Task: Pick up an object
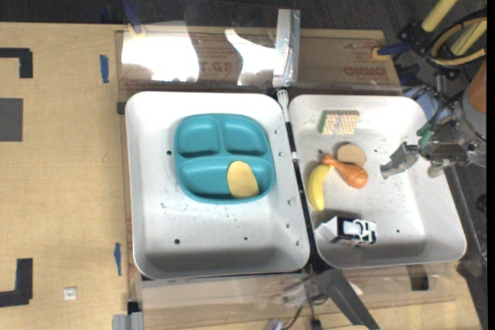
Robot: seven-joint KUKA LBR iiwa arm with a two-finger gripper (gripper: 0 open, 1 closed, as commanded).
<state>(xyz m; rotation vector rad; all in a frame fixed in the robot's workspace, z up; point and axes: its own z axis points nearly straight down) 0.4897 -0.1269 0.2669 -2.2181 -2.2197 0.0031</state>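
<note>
**End effector hanging over the right bin**

While the arm [464,137] is reaching in from the right edge of the frame, its end effector [396,161] is hovering above the right bin [433,228], at mid-height. Whether it is spread or pressed together, I cannot tell; nothing is showing between its tips.

Left of it, near the bin's centre, a carrot [346,170] is lying beside a brown round piece [352,154], and a banana [317,186] is sitting just beside them toward the divider. A patterned card [340,122] is lying nearer the top of the bin, and a black-and-white toy [356,230] is resting toward the bottom.

A teal tray [223,137] is sitting in the left bin [155,228], carrying a yellow piece [243,179] in its lower compartment.
</note>
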